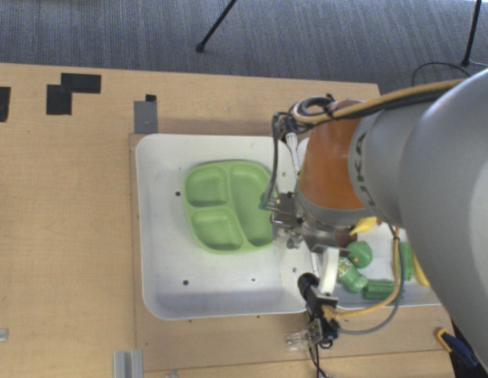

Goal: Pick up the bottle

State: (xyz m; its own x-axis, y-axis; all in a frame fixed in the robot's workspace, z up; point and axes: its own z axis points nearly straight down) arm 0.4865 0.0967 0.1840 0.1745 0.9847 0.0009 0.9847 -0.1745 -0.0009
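Tool (pixel 303 242) hangs low between the bins; its grip state I can't tell. Green bottle (pixel 356 270) lies just beside it, apparently unlifted — pickup remains.

Bench (pixel 63 235): light tan wood tone, with black rectangular markings near its far left edge. Left bin (pixel 161 290): plain white. Divided tray (pixel 224 205) inside the left bin: light green, unpatterned. Arm (pixel 433 179): grey, with an orange band (pixel 332 168) above the wrist. Objects in the right bin (pixel 358 270): green, with a yellow piece beside them. Floor (pixel 228 22) beyond the bench: dark grey with fine ribbed lines.
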